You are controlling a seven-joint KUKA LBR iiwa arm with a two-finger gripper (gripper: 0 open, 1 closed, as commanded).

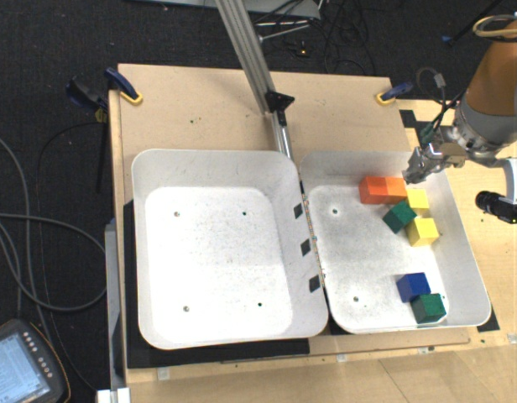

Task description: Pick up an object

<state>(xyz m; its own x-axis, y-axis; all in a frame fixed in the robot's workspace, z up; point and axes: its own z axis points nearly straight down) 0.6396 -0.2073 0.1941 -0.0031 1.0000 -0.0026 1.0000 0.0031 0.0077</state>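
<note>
Right bin [460, 250] holds blocks; hand [416, 172] above orange block [382, 189], grip unclear.

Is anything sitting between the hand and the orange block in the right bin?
Nothing visible does. The hand hangs just above and right of the orange block, over the right bin. A yellow block lies beside it, not between.

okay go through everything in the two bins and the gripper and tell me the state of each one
orange block: lying flat, by the gripper
yellow block: resting beside orange
green block: resting, tilted
second yellow block: resting
blue block: resting
dark green block: touching blue
gripper: above right bin, holding nothing visible
</note>
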